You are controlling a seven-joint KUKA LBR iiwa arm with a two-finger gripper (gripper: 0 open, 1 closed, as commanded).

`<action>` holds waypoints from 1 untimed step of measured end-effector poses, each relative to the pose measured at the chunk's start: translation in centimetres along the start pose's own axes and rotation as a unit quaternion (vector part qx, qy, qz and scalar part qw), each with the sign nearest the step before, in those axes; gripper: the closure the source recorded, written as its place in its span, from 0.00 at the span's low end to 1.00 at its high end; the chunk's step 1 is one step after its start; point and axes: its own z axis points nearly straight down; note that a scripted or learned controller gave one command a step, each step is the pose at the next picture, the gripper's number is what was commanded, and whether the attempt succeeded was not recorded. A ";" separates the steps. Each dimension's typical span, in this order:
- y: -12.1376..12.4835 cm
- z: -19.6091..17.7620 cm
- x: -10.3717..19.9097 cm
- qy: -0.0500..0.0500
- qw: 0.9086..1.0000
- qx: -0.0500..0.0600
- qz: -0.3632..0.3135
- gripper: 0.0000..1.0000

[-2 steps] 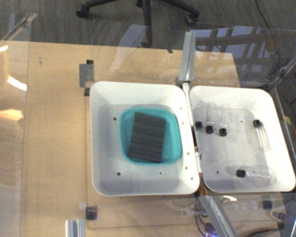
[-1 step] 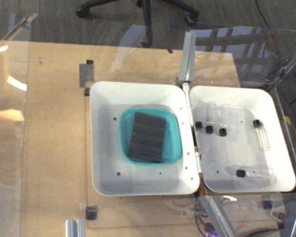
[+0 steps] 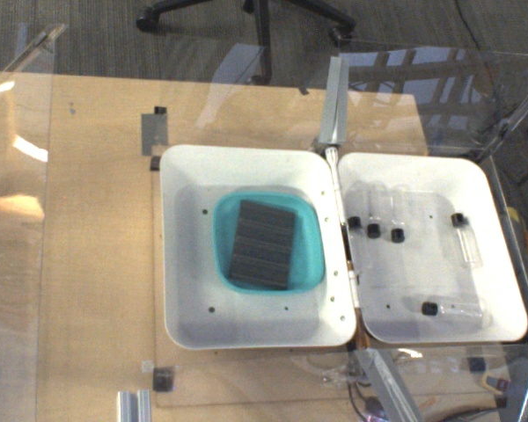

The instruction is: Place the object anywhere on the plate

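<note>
A teal plate (image 3: 310, 253) sits in the middle of the left white bin (image 3: 185, 262). A dark grey ribbed block (image 3: 263, 243) lies flat on the plate, slightly tilted, with its whole footprint inside the plate's rim.
The right white bin (image 3: 502, 262) holds several clear tubes with black caps, among them one (image 3: 465, 236) at the right and one (image 3: 449, 307) near the front. A metal post (image 3: 333, 104) stands behind the seam between the bins. An office chair base (image 3: 260, 7) is on the floor behind the bench.
</note>
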 end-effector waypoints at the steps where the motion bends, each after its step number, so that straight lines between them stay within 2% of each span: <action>1: 1.4 0.2 7.2 0.000 1.000 0.000 -0.001 0.00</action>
